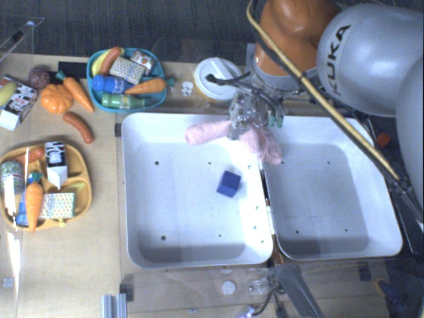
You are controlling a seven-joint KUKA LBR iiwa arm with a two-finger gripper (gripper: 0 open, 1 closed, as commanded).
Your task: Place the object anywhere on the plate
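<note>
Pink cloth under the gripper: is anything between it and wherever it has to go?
No plate is visible to judge a path to. The pink cloth hangs at the gripper, draped over the divider between the left bin and right bin. A blue cube sits in the left bin, below it.

- A pale wooden worktop (99,244) is seen from above, lit evenly.
- Dark grey carpeted floor (132,12) is seen beyond the worktop's far edge.
- Two shallow white bins are set side by side: the left bin (142,244) and the right bin (371,244), their rims touching.
</note>
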